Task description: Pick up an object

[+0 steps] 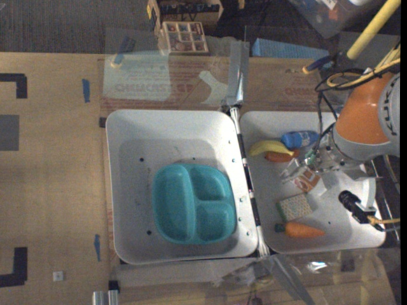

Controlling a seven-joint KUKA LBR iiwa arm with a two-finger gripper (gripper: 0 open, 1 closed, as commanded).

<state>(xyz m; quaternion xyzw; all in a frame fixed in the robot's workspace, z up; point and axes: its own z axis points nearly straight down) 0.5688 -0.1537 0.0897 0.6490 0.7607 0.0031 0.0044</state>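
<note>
A pale wooden bench [51,189] carried strips of blue tape and black corner marks at its left edge. The left shallow white plastic bin [127,132] held one thing, a teal plastic divided tray [194,203] lying flat near the middle, probably parked there out of the arm's way.

The right white bin [267,122] held the candidates for picking, loosely scattered: a yellow toy banana [270,147] near the far wall with a small red-orange piece [278,158] just beside it, a blue bottle-like object [300,138] next to those, a pale square patterned sponge-like block [295,206] toward the near side, and an orange toy carrot [304,230] by the near wall.

The grey arm with its orange band [365,116] reached in from the right, and the two-finger gripper [310,170] sat low among the items, close to a small brownish piece; whether it was released or clenched could not be told, since clutter hid the tips.

Beyond the bench stood a cardboard box [184,5] on dark carpet, with a clear plastic sheet [165,78] behind the bins.
</note>
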